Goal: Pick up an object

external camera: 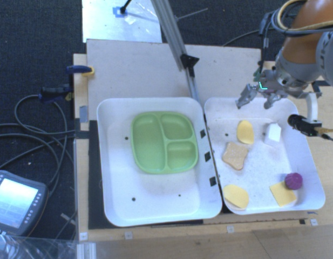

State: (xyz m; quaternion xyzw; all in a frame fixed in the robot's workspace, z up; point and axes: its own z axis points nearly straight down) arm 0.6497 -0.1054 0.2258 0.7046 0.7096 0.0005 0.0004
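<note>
While the hand (257, 98) is held open and empty above the far edge of the right bin (312, 161), nothing has been picked up, and a yellow oval piece (245, 132) just below it is judged the likeliest object to be grasped.

LIGHT: you get bright, even overhead light | GLARE: white bins (155, 209) wash out pale | SHADOW: soft, faint under the green tray (165, 142) | FOCUS: slightly soft throughout, coarse grain on the dark floor (36, 36)
</note>
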